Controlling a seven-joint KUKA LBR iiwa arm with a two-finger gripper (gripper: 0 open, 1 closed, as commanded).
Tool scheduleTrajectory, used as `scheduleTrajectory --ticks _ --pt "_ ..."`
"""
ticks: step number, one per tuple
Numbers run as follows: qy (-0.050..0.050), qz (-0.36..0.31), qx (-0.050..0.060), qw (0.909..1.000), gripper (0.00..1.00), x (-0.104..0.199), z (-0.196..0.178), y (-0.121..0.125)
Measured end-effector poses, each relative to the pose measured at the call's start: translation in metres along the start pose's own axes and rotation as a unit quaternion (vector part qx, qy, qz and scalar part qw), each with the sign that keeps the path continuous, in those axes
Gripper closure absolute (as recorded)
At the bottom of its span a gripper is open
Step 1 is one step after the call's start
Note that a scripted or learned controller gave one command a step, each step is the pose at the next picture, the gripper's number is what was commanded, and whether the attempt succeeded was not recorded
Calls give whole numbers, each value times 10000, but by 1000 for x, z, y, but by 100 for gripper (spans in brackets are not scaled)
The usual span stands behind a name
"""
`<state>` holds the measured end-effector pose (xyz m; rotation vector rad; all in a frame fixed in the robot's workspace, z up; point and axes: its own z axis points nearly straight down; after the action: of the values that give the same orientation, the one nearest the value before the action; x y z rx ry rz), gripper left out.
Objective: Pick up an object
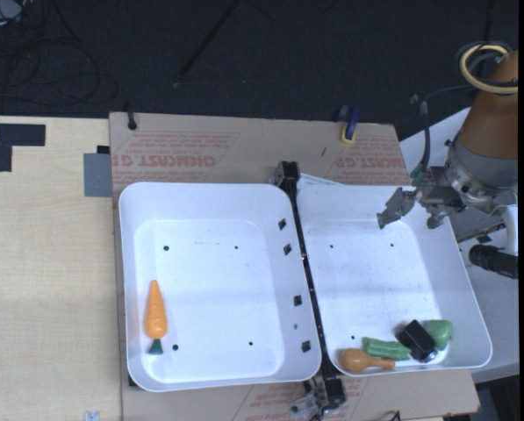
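An orange carrot toy (155, 311) lies in the left bin (200, 202), near its front left corner. In the right bin (358, 202), along the front edge, sit a green vegetable toy (385, 349), a black block (417, 339), a light green piece (440, 330) and an orange pear-shaped toy (363, 360). My gripper (412, 207) hovers over the right bin's far right corner, well away from those objects. Its two dark fingers are spread apart with nothing between them.
The two bins sit on a brown cardboard sheet (244, 147) with red print. A black clip strip (298, 270) joins the bins down the middle. A blue and yellow clamp (349, 125) stands at the cardboard's far edge. The arm's orange band (494, 117) is at the right.
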<state>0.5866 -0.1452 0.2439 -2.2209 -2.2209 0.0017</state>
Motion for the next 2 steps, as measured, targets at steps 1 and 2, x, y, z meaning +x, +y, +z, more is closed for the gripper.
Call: scheduleTrajectory --ticks 1,2 --pt "-15 18 -69 10000 0 -12 -155 -73" --pt "13 -56 -25 10000 0 94 -193 -78"
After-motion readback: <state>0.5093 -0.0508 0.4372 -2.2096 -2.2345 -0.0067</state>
